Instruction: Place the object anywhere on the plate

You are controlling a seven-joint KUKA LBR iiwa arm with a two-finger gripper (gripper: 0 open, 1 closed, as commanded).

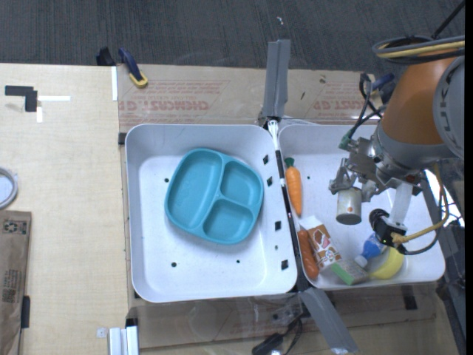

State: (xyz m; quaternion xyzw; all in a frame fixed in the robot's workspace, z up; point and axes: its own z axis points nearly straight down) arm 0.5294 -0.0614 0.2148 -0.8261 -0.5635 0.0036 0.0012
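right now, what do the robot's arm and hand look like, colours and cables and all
The arm is thick and rounded, grey with a broad orange band above the wrist. Thin dark cables run beside the band towards the hand. The hand is a cluster of bare silver-grey metal parts with a pale stubby cylinder at its lower end. No lettering or markings can be made out.

Bright, even overhead light; soft shadow beneath plate point(214, 196); white bins point(148, 272) slightly overexposed; mild softness overall

Grey arm point(452, 113) — orange band point(414, 106)
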